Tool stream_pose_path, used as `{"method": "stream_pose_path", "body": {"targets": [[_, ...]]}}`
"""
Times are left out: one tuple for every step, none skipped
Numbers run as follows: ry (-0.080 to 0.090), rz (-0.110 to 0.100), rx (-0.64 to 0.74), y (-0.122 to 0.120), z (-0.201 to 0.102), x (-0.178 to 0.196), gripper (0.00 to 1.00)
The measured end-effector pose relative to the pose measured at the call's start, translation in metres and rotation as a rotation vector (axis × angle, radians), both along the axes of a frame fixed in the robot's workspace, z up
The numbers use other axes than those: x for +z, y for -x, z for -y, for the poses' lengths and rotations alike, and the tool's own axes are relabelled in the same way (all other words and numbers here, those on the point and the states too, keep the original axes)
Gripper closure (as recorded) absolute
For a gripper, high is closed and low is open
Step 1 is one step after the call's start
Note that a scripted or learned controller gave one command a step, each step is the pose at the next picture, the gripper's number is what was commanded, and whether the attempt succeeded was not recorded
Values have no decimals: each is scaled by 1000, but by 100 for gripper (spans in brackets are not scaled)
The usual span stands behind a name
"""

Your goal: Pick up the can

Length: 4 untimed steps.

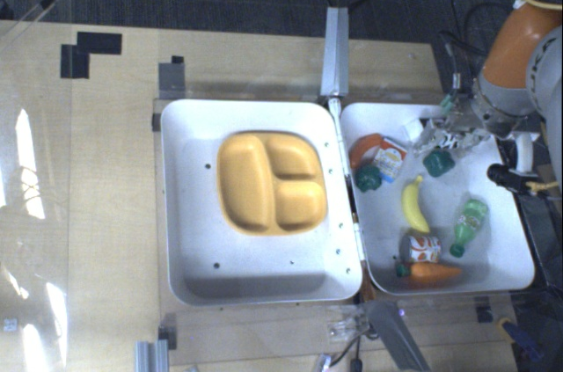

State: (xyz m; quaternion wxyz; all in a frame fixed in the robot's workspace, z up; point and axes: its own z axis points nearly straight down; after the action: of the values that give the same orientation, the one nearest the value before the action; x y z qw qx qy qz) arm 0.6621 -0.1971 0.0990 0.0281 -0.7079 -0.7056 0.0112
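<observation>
— One can (425,248) to fetch: it sits well forward of the end effector (450,135) and a little to its left, at the near wall of the right bin (519,269), touching the carrot (431,273).

— How would you take it?

— Travel across the bin, pass over the banana (414,205), then drop straight down, fingers straddling the can clear of the carrot and the green bottle (467,225).

— And the end effector now?

— It hovers at the far edge, just above a dark green block (437,163). Nothing visibly held; whether the fingers are apart, I cannot tell.
</observation>
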Motion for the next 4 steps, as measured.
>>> {"method": "stream_pose_path", "body": {"targets": [[6, 3, -14, 2, 2, -14, 0], [15, -14, -215, 4, 2, -16, 0], [22, -16, -261, 5, 0, -16, 0], [26, -20, -314, 7, -2, -16, 0]]}}
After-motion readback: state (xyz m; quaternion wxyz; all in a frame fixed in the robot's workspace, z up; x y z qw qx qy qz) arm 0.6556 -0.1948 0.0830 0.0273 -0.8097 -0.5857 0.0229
